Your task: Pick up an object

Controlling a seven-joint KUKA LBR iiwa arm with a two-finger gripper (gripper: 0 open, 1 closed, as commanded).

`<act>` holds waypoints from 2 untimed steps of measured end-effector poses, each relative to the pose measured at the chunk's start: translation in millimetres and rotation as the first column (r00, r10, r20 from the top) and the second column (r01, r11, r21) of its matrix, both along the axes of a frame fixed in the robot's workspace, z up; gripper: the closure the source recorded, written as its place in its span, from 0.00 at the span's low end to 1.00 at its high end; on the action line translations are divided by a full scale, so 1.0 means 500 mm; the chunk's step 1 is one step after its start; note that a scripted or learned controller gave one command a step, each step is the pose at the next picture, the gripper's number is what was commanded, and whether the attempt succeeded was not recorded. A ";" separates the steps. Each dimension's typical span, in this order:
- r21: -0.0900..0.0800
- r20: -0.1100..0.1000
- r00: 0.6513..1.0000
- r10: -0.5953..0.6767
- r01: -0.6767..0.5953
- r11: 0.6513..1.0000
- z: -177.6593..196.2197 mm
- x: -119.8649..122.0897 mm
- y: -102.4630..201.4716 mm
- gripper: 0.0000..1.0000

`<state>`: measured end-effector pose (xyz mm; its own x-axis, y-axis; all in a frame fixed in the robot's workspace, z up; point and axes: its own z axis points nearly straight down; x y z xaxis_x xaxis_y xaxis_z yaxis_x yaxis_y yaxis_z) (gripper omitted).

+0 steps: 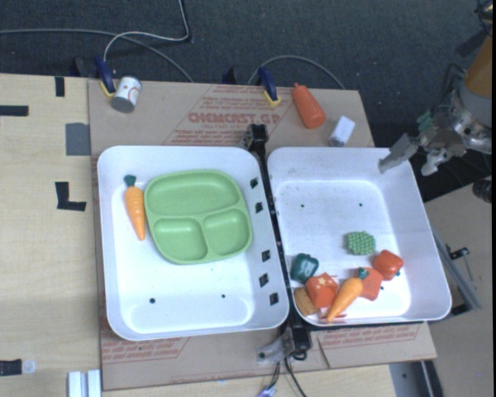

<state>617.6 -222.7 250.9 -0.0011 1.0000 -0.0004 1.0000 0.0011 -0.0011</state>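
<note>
Above the right bin's [413,213] far corner, the end effector [413,151] hangs spread wide, holding nothing.

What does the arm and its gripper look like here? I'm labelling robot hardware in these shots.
At the right edge, the arm shows an orange band above a grey wrist. The gripper is grey metal with two thin fingers, a small teal mark near its base.

A brown cardboard sheet [223,118] printed in red lies under 2 white bins [116,304], with a blue clamp [106,77], a small white can [126,93], an orange bottle [308,107] and a little white block [341,130] resting along its far edge, near thin cables [149,40].
</note>
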 end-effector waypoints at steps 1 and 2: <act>0.000 0.001 1.000 0.000 0.000 1.000 -0.314 -0.111 -0.001 0.00; 0.001 0.000 1.000 0.002 -0.002 1.000 -0.263 -0.110 0.093 0.00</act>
